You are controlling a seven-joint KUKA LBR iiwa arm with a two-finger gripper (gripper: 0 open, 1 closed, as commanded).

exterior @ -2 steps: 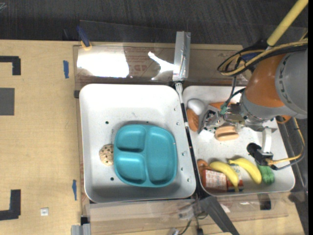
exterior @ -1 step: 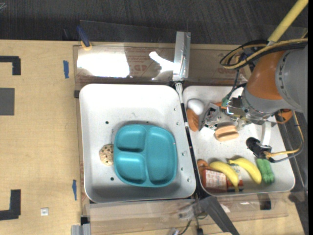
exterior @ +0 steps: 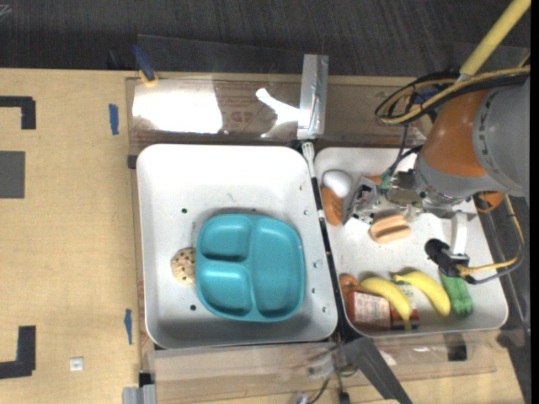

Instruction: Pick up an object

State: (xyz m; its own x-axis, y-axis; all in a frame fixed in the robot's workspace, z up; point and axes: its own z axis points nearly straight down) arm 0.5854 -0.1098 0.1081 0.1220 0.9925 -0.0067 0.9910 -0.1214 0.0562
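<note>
The right bin (exterior: 497, 310) holds several toy foods. A tan bun (exterior: 389, 227) lies near its middle. A white rounded piece (exterior: 337, 179) and an orange-brown piece (exterior: 333, 209) sit against its left wall. Two yellow bananas (exterior: 391, 297) (exterior: 427, 289), a red-labelled bottle (exterior: 367, 307) and a green piece (exterior: 457, 296) line the near side. My gripper (exterior: 365, 200) reaches in from the right, low over the bin. It is just up and left of the bun and right of the orange-brown piece. Nothing is visibly held.
The left bin (exterior: 160, 175) carries a teal divided plate (exterior: 251, 265) with a speckled cookie (exterior: 184, 265) beside its left edge. A metal divider (exterior: 313, 95) stands behind the bins. Cables (exterior: 413, 99) loop above the wrist, and a black cable end (exterior: 444, 256) hangs over the right bin.
</note>
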